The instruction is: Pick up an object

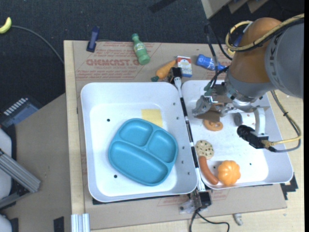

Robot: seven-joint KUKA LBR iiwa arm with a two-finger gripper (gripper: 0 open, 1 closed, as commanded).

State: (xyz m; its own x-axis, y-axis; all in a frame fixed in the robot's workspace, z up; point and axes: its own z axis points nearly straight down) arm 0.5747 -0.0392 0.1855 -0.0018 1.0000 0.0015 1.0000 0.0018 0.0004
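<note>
We read this as the approach step: gripper (pixel 212 111) low over brown round toy (pixel 213 125), jaws' state unclear; next, descend and close.

In the right bin (pixel 285 170), a flat tan-orange round piece (pixel 213 125) lies just under the hand (pixel 211 106), a speckled cookie (pixel 204 149) nearer the front, and a red sausage (pixel 207 171) touches a small orange pumpkin (pixel 229 172).
</note>
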